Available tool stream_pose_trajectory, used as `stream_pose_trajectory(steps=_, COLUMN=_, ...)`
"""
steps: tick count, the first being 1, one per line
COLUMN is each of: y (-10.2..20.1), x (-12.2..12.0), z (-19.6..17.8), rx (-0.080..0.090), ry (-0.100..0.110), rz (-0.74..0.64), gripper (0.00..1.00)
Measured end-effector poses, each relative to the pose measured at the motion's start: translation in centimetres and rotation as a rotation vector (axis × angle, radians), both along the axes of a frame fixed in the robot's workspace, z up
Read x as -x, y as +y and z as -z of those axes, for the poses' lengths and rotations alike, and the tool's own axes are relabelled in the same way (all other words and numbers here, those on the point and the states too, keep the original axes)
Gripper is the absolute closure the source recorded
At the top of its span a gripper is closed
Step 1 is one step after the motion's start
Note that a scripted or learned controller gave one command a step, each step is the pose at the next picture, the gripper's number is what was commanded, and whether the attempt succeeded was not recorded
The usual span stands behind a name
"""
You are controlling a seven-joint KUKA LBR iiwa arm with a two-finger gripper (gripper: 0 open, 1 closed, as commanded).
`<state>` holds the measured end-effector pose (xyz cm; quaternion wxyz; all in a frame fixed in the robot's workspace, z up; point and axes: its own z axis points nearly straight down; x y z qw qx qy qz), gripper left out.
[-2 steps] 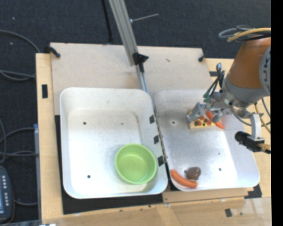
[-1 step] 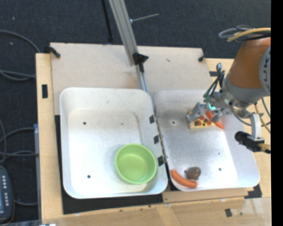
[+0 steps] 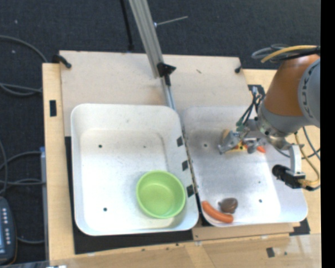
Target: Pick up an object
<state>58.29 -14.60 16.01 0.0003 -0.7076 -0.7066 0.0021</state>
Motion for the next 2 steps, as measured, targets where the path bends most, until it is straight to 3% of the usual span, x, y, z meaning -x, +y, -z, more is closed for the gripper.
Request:
stream_pose_trajectory(steps=1, y=-0.2, x=0.1, z=5.3, rx=0.000, ry=0.000, rz=0.000, gripper=0.00)
stream_pose_trajectory(steps=2, y=-0.2, x=-0.1, z=3.9, rx=-0.002, ry=-0.006, rz=0.004, gripper=1.00)
